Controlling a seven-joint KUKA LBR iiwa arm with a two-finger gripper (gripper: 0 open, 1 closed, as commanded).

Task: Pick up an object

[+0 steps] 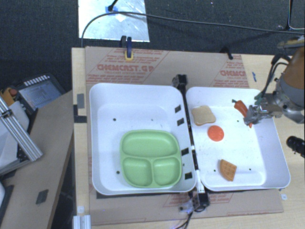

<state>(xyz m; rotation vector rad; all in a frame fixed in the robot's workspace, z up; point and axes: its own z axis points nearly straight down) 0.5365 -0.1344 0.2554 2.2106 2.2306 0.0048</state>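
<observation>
While we read the bench (157,63) from its left edge, we first meet the left bin (102,128), whose floor carries a green divided tray (151,157) set toward the bin's near edge and right wall, with one long compartment at the back and two smaller ones in front. Between the two bins runs a dark seam with black clips (183,123), and at the bench's far edge a blue and yellow clamp (127,48) grips the brown sheet printed with red lettering. Crossing into the right bin (274,173), we find a tan bread-shaped piece (203,115) near its left wall, a round orange-red disc (216,133) just beside and in front of it, apart from it, and a brownish wedge-shaped piece (228,169) toward the near edge. Farther right, close to the bin's far edge, lies a small red-orange object (241,108), slanted, with its lower end touching or nearly touching the gripper (251,117). We cannot tell how the gripper is set, because it is small and partly blurred against the white floor, and we cannot tell whether anything sits within it. We see the grey arm (290,97) reaching in over the bin's right wall, with its orange band (299,61) higher up near the bench's right edge.
</observation>
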